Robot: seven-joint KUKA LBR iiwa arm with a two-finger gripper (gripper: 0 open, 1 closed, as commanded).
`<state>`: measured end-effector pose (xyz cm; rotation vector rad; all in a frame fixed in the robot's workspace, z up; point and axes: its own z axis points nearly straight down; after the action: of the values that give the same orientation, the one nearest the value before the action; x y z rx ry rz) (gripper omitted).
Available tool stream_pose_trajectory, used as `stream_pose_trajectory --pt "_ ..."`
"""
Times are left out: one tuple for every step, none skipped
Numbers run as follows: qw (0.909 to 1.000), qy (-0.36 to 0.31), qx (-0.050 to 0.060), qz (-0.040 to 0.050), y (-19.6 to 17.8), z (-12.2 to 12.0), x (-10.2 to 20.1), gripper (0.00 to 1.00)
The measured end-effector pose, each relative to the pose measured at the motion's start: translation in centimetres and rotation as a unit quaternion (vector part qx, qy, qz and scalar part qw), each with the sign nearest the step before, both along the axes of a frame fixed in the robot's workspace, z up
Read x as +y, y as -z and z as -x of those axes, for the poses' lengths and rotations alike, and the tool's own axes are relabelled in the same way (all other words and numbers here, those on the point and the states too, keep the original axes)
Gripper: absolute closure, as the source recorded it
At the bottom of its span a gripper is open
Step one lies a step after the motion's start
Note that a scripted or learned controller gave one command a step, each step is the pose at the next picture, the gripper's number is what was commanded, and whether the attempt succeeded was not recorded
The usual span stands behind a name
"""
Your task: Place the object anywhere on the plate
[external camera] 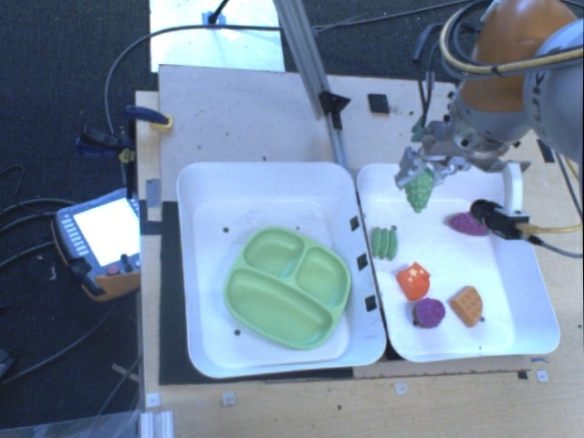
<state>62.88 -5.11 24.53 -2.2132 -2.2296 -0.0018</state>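
Right bin (538, 318): gripper (422, 177) raised, jaws clamped on green grapes (420, 191).

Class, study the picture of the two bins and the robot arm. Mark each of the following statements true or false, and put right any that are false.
1. The green plate lies in the left bin. True.
2. The gripper holds green grapes between its fingers. True.
3. The strawberry sits on the plate. False: it lies in the right bin.
4. The pea pods lie in the left bin. False: they are in the right bin.
5. The plate has three compartments. True.
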Motion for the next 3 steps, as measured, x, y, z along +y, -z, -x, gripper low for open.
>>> stream_pose_trajectory --pt "1.0000 0.000 0.001 0.0002 1.4 2.6 3.9 1.00" --pt "1.0000 0.000 0.002 -0.0001 1.1 6.4 7.9 1.00" --pt "1.0000 0.000 0.002 -0.0003 2.4 9.2 11.9 1.00"
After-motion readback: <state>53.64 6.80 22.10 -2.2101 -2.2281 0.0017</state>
